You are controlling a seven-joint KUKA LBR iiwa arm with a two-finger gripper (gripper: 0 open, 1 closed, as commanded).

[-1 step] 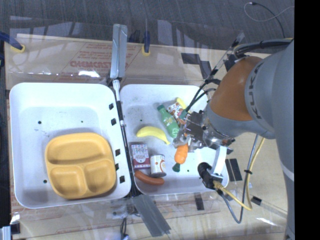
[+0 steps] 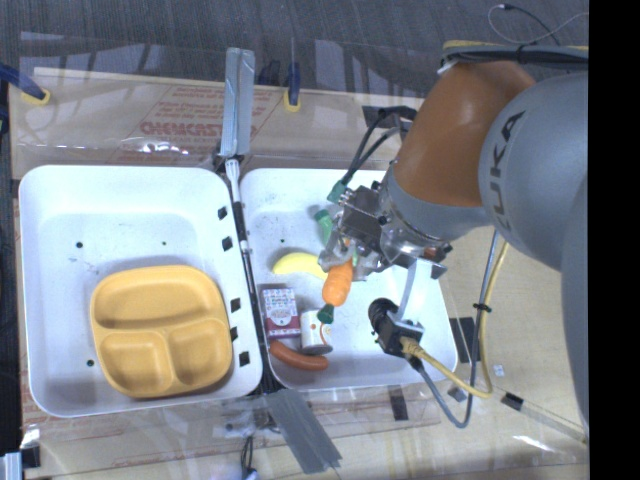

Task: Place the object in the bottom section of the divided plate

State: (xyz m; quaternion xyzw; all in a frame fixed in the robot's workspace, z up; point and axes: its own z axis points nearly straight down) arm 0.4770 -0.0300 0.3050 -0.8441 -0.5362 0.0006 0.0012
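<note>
A small orange toy carrot with a green tip hangs in the right-hand white bin, its long body tilted a little from upright, the rounded orange end uppermost and the green tip pointing down toward the near side. Its upper end sits between the fingers of the two-finger gripper, which pinch it there, so the carrot is held and appears lifted above the bin floor rather than lying on it. The grey arm with the broad orange band reaches in from the right and from the far side, its bulky wrist bent down over the middle of the right bin, with black cables looping over the wrist and a yellow cable trailing off toward the near right. Just left of the carrot lies a yellow toy banana; nearer, a small red-and-white printed packet lies flat, a small white cup-like piece stands beside it, and a red toy sausage lies at the bin's near edge. The yellow divided plastic plate rests in the left-hand white bin, well apart from the carrot, with one wide section on its far side and two smaller sections on its near side.
</note>
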